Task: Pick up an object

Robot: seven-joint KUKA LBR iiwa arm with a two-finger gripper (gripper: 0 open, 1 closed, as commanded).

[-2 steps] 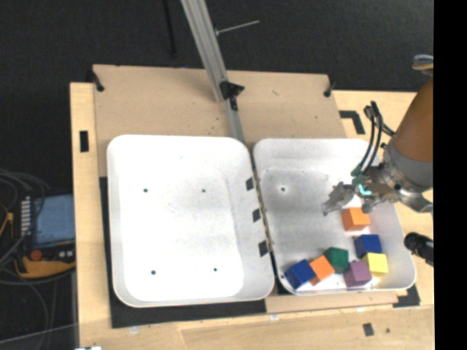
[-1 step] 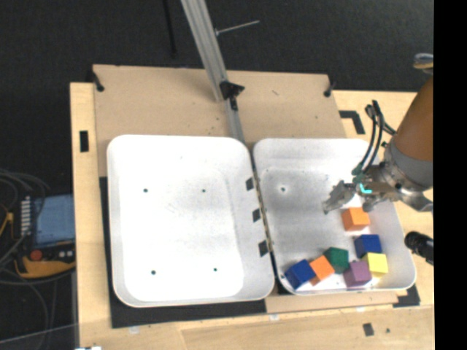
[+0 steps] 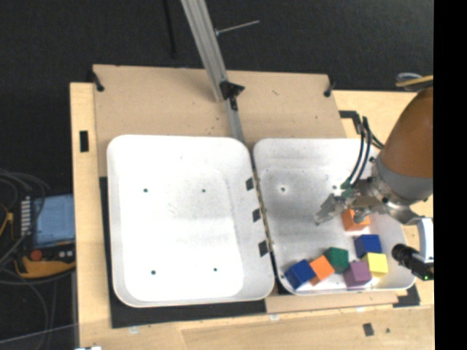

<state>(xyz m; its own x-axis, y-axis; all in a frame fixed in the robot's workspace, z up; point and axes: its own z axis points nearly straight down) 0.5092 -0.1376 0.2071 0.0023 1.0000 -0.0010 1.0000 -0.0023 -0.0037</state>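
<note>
While the smooth, round-cornered left bin (image 3: 182, 217) is lying at nine o'clock, the right bin (image 3: 292, 173) is holding small matte blocks along its five o'clock edge: blue cube (image 3: 299, 273), orange cube (image 3: 322, 267), green block (image 3: 337, 257), purple cube (image 3: 357, 273), yellow cube (image 3: 377, 262). At three o'clock the gripper (image 3: 350, 208) is hovering beside an orange block (image 3: 356, 220); whether it is spread, I cannot tell.

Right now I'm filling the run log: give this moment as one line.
gripper: low in right bin, over orange block | grasp: unclear | other blocks: near edge of the same bin | left bin: beside
</note>
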